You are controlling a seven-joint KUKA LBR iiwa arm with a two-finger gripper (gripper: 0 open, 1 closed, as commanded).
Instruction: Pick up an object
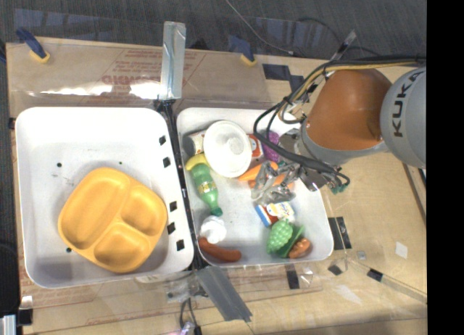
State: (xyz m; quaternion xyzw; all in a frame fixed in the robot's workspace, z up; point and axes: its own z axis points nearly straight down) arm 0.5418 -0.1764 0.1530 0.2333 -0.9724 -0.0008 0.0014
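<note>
My gripper reaches down into the right bin from the right, under the orange band of the arm. Its metal fingers hang over the middle of the bin, just above a small blue and white packet. Around it lie a white cup, a green bottle, a yellow banana-like piece, a brown sausage, a white item, a green leafy toy and orange and purple pieces. I see nothing clearly between the fingers.
The left bin holds a yellow divided plate. Black cables loop from the wrist over the right bin's far right corner. A silver tape strip stands at the back between the bins. Cardboard covers the bench behind.
</note>
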